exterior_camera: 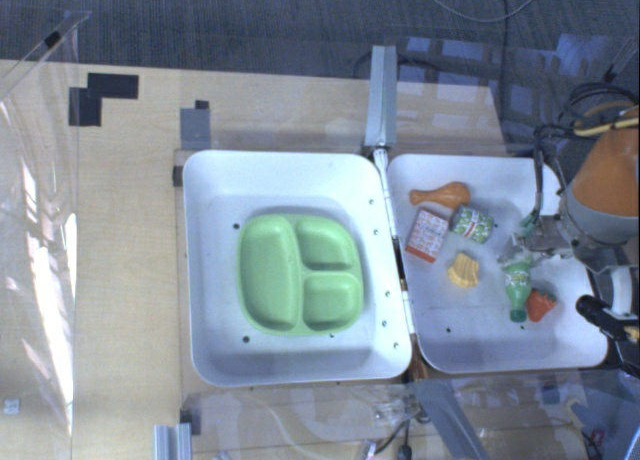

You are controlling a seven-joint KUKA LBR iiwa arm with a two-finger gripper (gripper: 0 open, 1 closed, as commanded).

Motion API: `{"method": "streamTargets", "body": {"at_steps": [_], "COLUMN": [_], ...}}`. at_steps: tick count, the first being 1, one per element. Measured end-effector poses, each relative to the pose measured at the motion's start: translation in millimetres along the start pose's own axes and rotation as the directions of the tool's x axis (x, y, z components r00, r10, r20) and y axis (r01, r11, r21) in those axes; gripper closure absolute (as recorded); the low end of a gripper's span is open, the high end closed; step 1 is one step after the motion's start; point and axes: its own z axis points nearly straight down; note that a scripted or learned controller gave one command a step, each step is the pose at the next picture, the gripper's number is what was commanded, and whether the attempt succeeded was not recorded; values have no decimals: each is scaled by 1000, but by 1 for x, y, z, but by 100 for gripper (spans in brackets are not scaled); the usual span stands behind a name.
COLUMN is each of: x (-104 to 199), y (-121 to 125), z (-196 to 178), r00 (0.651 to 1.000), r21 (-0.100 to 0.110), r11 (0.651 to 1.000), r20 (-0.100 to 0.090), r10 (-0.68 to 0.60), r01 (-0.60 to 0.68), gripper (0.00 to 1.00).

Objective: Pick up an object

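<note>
The right bin (480,343) holds several small items. An orange drumstick (441,193) lies at its back, with a red and white box (428,235) and a green can (472,224) just in front of it. A yellow piece (462,270) sits near the middle. A green bottle (517,289) lies at the right with a small red item (541,305) touching its lower end. My gripper (531,245) hangs low over the right side of this bin, right above the top of the green bottle. Nothing is visibly held in it.
The left bin (205,248) carries a green divided plate (299,271). A metal post (380,98) stands behind the seam between the two bins. The arm's orange band (607,173) and a black cable (545,178) overhang the right bin's far right edge.
</note>
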Motion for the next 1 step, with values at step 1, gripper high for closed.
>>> {"method": "streamTargets", "body": {"at_steps": [1], "x": [140], "y": [19], "z": [-110], "r00": [974], "r21": [4], "r11": [974], "r20": [1], "r10": [226], "r01": [-226], "gripper": [100]}}
